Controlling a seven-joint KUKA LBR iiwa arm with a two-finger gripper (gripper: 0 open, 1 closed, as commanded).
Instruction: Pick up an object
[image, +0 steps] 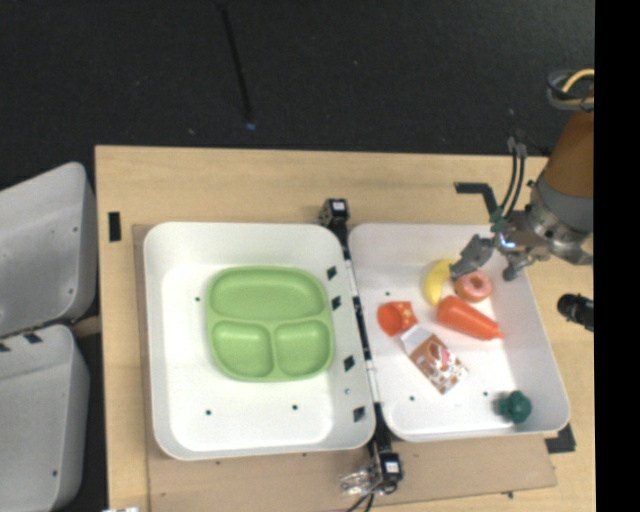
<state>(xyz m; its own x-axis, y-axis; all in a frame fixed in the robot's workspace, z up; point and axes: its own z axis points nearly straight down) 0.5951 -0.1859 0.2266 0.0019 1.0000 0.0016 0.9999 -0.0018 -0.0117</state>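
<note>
Green ball far from pincer.

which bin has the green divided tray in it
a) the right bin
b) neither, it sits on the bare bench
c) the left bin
c: the green divided tray lies flat inside the left bin, while the right bin holds the small items.

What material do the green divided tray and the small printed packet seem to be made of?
The green divided tray looks like moulded plastic with a matte finish: uniform colour, rounded compartment edges, only soft highlights. The small printed packet is probably thin plastic film or foil: flat, with a printed pattern and a pale sealed edge. The view is too coarse to be certain.
</note>
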